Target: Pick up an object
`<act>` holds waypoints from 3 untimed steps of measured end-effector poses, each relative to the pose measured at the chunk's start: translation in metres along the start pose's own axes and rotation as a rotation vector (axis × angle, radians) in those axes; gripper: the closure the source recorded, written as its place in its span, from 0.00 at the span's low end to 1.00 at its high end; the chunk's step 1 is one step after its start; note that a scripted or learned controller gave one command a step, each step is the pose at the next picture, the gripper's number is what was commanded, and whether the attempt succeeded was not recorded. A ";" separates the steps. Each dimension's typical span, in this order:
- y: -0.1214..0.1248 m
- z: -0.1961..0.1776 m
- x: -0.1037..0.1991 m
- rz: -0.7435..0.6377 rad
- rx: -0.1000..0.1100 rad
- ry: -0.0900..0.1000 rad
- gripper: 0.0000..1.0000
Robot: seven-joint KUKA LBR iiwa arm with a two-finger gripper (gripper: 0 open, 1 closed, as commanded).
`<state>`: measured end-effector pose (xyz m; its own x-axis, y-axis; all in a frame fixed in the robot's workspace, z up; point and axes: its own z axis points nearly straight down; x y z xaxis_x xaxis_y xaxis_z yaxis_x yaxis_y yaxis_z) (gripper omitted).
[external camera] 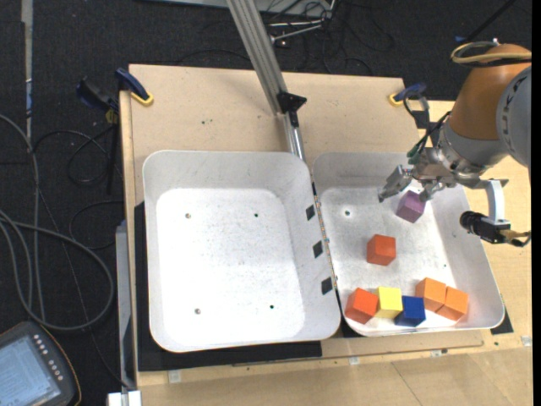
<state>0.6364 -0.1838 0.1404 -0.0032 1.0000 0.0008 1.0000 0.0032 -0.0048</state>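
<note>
My gripper (412, 194) hangs over the upper part of the right bin (482, 265), reaching in from the right. A purple block (411, 206) sits between its fingers, lifted a little above the bin floor. Below it an orange-red cube (381, 249) lies alone in the middle of the bin. Along the bin's near edge lie an orange cube (363, 304), a yellow cube (390, 299), a blue cube (412, 310) and two more orange cubes (442, 298).
The left bin (169, 184) stands beside the right one on the wooden bench. A slanted metal pole (258, 45) runs down to the gap between the bins. Clamps sit at the bench's back corners (133, 87). Cables lie on the floor at left.
</note>
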 end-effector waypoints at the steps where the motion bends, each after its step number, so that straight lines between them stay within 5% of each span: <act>1: 0.002 -0.015 -0.001 0.000 -0.008 -0.002 1.00; 3: 0.001 -0.114 0.008 -0.001 -0.012 -0.003 1.00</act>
<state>0.6378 -0.1754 0.2542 -0.0039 1.0000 -0.0023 1.0000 0.0039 0.0074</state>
